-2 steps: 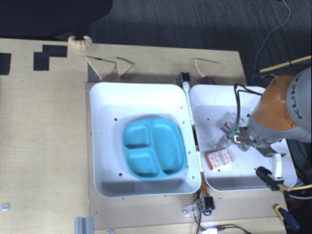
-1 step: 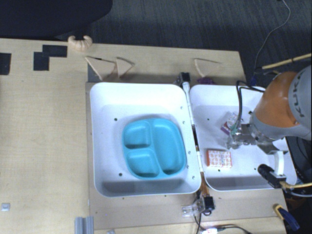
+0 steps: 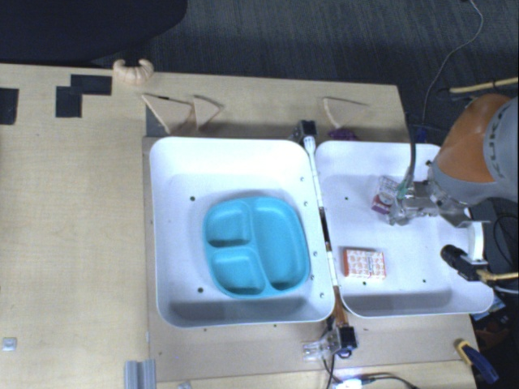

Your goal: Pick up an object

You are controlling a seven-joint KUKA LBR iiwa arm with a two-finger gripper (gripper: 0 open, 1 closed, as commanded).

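Reaching in from the right, the arm has the tool (image 3: 399, 205) low in the right bin (image 3: 422, 294), but start at the far left: the left bin (image 3: 166, 217) holds one blue divided tray (image 3: 258, 245), well apart from the tool and across the rim between the two bins. Next comes one small red-and-white printed packet (image 3: 362, 263), lying flat in the right bin, near the tool and off to its lower left as the camera sees it, with its long side running roughly across the view. Then one small clear-and-red item (image 3: 384, 196) sits right at the tool's tip, touching or nearly so; blur keeps me from saying which. Whether the tool is apart or together I cannot tell. My guess is that this nearest item is the likeliest pick, since it lies just beside the tip. So: two bins on the desk, one tray, one packet, one small item, one arm.
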